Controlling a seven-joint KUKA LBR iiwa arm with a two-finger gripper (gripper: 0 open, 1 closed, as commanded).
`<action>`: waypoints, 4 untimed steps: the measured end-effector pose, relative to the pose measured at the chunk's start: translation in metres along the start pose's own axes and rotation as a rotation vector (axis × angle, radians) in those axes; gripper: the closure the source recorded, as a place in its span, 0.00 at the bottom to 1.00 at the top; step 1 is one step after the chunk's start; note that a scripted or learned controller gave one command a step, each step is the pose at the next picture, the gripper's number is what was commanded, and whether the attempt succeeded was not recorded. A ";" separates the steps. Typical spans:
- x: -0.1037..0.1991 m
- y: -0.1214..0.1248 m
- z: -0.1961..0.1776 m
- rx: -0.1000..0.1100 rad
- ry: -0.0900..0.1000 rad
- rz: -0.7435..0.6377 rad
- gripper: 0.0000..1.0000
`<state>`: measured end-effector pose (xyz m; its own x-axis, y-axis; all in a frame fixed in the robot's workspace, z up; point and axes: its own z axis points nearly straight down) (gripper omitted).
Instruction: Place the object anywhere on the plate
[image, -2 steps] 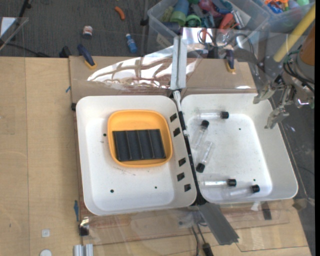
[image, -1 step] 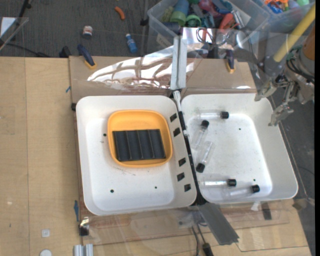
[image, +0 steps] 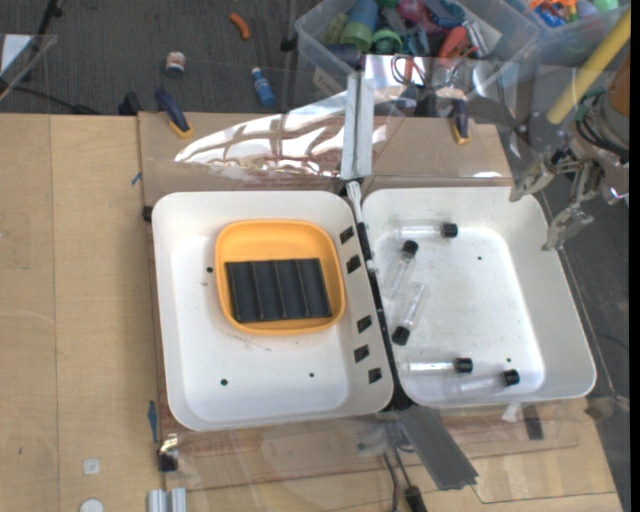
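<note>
Task not yet begun: orange plate holding a black ribbed block in the left bin, clear tubes scattered loose in the right bin, gripper at the upper right, above that bin's edge, holding nothing visible.

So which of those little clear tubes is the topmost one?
Look in the right-hand white bin, where several clear tubes with black caps lie. The topmost tube lies level near the back wall, cap pointing right; the others sit lower.
</note>
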<state>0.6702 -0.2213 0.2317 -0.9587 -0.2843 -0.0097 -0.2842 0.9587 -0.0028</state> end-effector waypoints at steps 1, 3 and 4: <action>0.000 0.000 -0.001 0.000 0.000 -0.059 0.00; 0.000 0.000 -0.007 -0.001 0.000 -0.229 0.00; 0.000 0.000 -0.006 -0.003 0.000 -0.241 0.00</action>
<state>0.6699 -0.2215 0.2378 -0.8629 -0.5053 -0.0086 -0.5053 0.8630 -0.0025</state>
